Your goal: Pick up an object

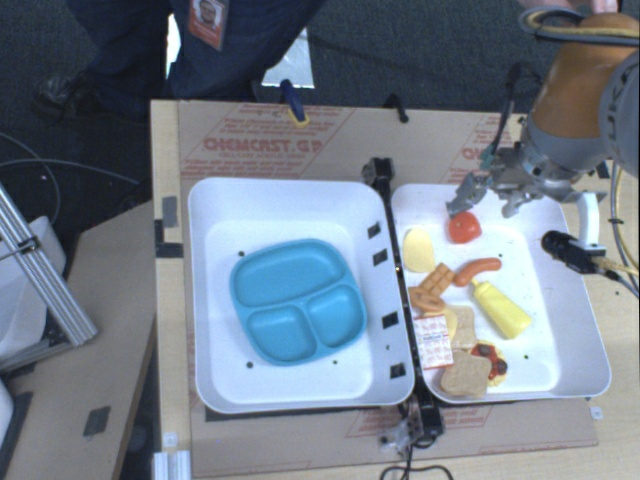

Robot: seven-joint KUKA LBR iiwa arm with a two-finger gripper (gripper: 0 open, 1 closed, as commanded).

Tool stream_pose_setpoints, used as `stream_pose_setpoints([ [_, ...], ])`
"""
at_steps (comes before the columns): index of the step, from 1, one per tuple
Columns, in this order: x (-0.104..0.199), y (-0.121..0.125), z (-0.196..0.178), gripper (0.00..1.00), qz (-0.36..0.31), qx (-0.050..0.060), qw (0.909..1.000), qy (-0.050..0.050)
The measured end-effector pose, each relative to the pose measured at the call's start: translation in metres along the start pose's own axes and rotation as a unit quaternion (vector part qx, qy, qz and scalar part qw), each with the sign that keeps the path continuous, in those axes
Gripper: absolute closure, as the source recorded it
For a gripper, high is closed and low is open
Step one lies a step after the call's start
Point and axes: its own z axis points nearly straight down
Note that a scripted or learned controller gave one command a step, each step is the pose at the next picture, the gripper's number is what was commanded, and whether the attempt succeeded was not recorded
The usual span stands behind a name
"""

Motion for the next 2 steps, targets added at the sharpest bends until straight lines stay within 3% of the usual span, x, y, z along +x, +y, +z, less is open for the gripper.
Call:
stream_pose_setpoints([
  [1,-0.001,-0.028,0.101,0.0,0.003,0.004,1.0,0.001],
  [2,-0.031,-0.052,0.132,0.0,0.004,-0.003,1.0,0.001],
])
